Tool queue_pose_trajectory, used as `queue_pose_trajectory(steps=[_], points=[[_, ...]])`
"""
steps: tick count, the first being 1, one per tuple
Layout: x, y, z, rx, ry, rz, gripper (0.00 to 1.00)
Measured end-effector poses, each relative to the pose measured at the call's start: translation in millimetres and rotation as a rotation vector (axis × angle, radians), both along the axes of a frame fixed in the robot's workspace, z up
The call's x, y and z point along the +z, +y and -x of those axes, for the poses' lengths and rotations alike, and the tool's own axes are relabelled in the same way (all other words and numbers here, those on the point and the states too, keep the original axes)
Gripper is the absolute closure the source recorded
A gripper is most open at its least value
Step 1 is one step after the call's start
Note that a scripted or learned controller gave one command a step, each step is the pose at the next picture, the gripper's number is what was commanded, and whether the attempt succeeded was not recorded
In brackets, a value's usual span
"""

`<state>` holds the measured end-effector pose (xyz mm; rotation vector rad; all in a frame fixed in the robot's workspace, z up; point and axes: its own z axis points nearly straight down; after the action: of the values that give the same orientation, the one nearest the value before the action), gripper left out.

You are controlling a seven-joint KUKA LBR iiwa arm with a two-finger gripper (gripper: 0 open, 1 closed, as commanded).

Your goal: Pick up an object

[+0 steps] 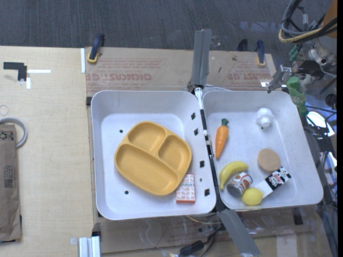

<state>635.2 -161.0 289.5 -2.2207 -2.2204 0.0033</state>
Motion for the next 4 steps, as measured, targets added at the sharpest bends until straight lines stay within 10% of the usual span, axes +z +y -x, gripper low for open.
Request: queue_pose_trajectory(steps=[2,4], points=[[-138,-53,119,-0.007,0.0,0.0,0.0],[-158,-9,110,0.048,0.0,0.0,0.0]])
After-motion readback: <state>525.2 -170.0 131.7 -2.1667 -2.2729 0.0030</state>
